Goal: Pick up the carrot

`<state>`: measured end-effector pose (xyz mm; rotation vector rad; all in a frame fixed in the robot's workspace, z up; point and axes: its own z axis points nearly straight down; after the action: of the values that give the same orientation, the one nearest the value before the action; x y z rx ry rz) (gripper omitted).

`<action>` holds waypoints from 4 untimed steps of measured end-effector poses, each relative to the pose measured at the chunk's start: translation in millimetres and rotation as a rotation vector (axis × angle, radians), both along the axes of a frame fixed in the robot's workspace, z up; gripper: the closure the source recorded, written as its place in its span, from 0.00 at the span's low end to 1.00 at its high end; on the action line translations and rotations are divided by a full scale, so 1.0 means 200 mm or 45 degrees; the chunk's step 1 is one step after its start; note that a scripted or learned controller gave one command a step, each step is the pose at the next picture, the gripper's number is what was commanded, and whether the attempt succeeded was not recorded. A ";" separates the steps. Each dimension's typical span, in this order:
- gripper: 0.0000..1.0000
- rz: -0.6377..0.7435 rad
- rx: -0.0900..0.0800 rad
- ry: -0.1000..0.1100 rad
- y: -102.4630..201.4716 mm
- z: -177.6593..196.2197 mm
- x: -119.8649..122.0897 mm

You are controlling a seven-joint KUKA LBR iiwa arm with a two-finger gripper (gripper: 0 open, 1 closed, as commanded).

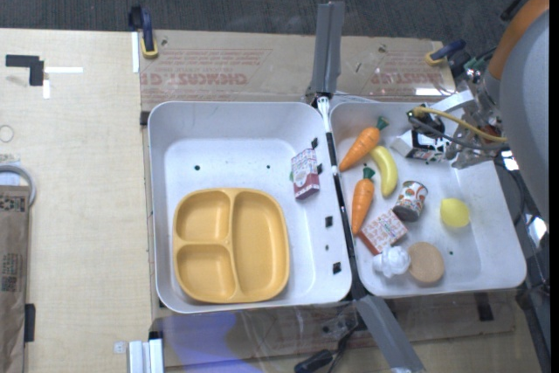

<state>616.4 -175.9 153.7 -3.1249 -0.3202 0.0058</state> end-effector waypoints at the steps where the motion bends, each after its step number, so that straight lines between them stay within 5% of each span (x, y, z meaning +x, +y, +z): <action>1: 1.00 0.010 0.003 0.002 0.02 -0.32 -0.28; 2: 1.00 0.058 0.001 -0.001 -0.13 -0.31 0.01; 3: 1.00 0.136 0.003 0.011 0.06 -0.32 0.15; 4: 1.00 -0.002 0.000 -0.002 -0.24 0.04 0.07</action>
<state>629.7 -223.0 162.4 -3.1250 -0.3181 0.0035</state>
